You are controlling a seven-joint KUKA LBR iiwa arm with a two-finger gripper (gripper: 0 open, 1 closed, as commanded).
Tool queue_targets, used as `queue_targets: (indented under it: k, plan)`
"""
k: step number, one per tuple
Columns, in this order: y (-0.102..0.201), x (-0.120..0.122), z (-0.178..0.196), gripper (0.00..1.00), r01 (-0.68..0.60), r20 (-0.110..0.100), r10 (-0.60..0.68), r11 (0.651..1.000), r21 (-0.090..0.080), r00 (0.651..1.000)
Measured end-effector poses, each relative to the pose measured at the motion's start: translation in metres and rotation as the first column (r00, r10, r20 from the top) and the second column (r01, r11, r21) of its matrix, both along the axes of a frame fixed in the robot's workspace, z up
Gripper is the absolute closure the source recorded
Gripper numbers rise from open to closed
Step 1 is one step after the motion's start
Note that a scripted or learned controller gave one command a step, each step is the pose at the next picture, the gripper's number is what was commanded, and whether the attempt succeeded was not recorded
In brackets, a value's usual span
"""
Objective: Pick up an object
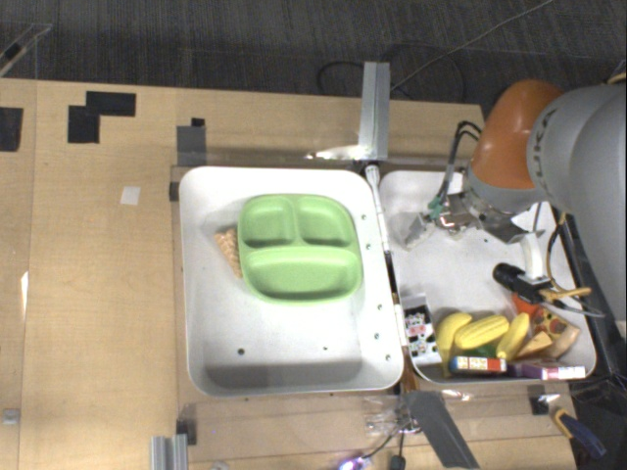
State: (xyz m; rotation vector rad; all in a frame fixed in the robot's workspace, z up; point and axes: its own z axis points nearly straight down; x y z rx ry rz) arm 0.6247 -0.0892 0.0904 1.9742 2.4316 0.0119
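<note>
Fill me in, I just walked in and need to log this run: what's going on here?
A KUKA arm reaches in over the right bin, its gripper above the bin's upper part. Nothing shows between its fingers. Bananas, markers and small items sit piled at that bin's lower end. The left bin holds a green divided plate.

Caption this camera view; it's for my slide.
KUKA arm's gripper over right bin; green divided plate in left bin.

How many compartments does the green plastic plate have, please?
3 on the green divided plastic plate in the left white bin: two small ones along its far side, one wide one nearer the camera.
</note>
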Motion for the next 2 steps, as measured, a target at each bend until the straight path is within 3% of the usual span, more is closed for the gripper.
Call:
queue_targets:
  k: [1, 2]
  plan:
    - [-0.005, 0.045, -0.002, 0.0, -0.153, -0.012, 0.153, 0.988, 0.001, 0.988]
    - [-0.039, 0.045, 0.015, 0.0, 0.438, -0.006, -0.438, 0.899, 0.002, 0.899]
